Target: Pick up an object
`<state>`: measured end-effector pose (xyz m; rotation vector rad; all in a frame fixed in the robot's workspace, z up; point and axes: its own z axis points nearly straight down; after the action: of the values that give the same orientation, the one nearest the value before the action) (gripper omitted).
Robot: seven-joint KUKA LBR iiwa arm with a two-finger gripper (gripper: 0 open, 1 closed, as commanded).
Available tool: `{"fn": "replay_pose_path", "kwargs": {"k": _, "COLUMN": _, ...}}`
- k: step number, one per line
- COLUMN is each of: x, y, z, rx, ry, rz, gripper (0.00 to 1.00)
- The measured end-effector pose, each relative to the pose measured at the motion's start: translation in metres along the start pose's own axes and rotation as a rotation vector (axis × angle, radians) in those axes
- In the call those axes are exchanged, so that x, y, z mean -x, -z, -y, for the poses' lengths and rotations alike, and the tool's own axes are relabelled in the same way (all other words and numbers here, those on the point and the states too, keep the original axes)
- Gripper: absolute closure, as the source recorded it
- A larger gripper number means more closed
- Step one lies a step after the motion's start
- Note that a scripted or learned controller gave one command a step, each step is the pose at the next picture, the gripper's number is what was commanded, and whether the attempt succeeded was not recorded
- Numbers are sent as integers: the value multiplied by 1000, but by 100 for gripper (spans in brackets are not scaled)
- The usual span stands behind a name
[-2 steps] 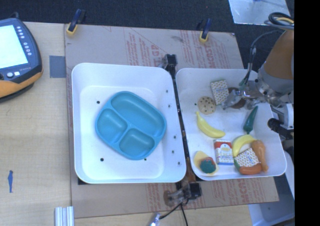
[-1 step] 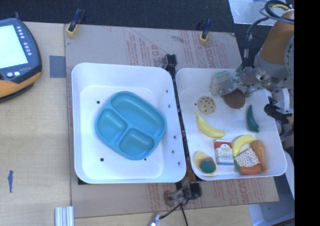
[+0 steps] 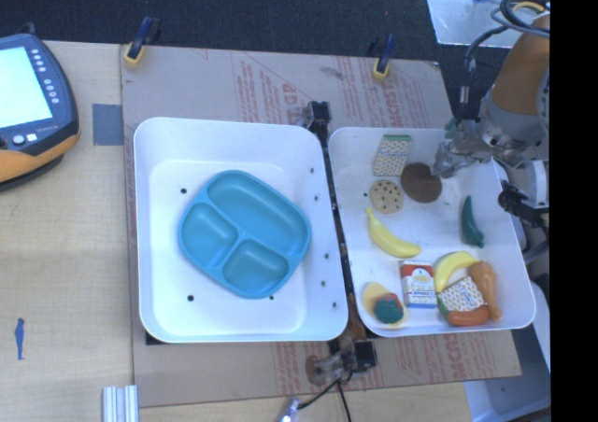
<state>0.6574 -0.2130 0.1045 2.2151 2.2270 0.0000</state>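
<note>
A robot gripper (image 3: 447, 161), its jaws' state impossible to tell, hangs beside a brown disc (image 3: 421, 183) that looks light, rigid, and best pinched across its edges.

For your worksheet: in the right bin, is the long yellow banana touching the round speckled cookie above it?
Apart. The camera view shows a strip of white bin floor between the cookie and the upper tip of the banana.

Tool (image 3: 447, 161) fingers blurred, arm (image 3: 519, 84) cut off at right
</note>
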Motion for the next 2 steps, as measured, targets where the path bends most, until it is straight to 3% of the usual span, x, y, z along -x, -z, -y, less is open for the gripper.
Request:
{"fn": "replay_pose_path", "kwargs": {"k": 1, "x": -31, "y": 97, "z": 16, "rx": 0, "ry": -1, "rz": -1, "gripper": 100}}
{"fn": "replay_pose_path", "kwargs": {"k": 2, "x": -31, "y": 96, "z": 17, "rx": -3, "ry": -2, "rz": -1, "gripper": 0}}
